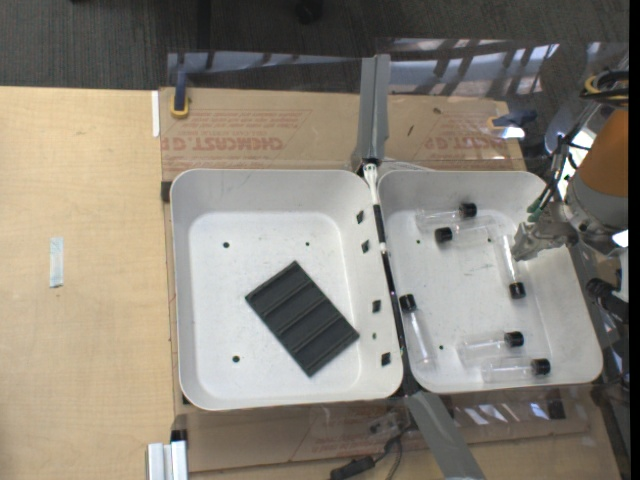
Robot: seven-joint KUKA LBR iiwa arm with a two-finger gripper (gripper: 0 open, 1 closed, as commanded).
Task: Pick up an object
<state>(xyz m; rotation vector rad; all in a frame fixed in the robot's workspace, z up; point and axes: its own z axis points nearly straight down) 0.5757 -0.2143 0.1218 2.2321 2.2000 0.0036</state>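
Note:
A black ribbed rectangular pad (301,318) lies tilted in the left bin (200,208). Several clear tubes with black caps are scattered in the right bin (400,193): one near the back (452,213), one upright along the right side (507,266), one by the left wall (415,336), and two at the front right (488,346). My gripper (527,240) hangs over the right side of the right bin, just above the top end of the right-side tube. The grey arm with its orange band (603,168) reaches in from the right.
Both bins rest on brown cardboard (270,133), with a metal divider (375,108) between them at the back. A wooden bench top (80,268) lies to the left. Cables hang near the arm at the right.

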